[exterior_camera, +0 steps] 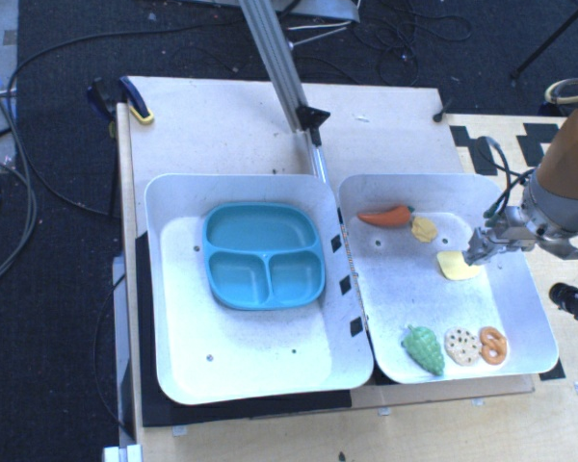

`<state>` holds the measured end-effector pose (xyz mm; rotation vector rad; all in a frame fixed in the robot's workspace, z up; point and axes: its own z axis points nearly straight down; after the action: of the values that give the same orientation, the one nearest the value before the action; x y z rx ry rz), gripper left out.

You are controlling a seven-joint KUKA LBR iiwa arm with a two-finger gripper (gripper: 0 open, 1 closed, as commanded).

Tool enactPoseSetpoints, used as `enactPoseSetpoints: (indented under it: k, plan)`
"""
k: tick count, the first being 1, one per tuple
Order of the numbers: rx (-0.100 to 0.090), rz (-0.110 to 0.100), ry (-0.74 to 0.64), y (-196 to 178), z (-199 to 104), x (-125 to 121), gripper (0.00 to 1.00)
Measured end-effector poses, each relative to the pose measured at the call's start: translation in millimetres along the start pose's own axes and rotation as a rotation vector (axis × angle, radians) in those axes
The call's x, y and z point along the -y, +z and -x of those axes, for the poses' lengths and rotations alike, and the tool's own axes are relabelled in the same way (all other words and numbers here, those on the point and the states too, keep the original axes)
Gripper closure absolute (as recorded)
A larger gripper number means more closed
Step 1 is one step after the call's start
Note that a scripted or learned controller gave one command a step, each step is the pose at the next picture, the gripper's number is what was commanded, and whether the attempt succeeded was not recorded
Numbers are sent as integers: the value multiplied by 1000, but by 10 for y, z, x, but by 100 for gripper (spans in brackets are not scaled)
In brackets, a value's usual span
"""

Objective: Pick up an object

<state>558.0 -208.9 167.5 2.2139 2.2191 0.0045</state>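
The right bin [520, 292] holds several toy foods: an orange carrot [386, 217] at its far left, a small yellow lump [424, 228] beside it, a pale yellow wedge [457, 266] in the middle, and a green leafy piece [423, 348], a spotted cookie [460, 346] and a pretzel [492, 345] along the front. My gripper [482, 247] reaches in from the right and sits low, just at the upper right edge of the yellow wedge. Its tips are too small and dark to read.
The left bin [173, 354] bears a blue divided plate [265, 255]. A slanted metal pole [275, 46] rises behind the bins. Cables lie on the dark floor around the bench. A blue-and-yellow clamp [135, 100] sits at the bench's far left corner.
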Motion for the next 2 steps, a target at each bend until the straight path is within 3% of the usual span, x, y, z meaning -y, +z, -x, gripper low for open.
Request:
enactPoseSetpoints:
  k: [2]
  plan:
    - [-1,-1,-1,-869,-72,-112,100]
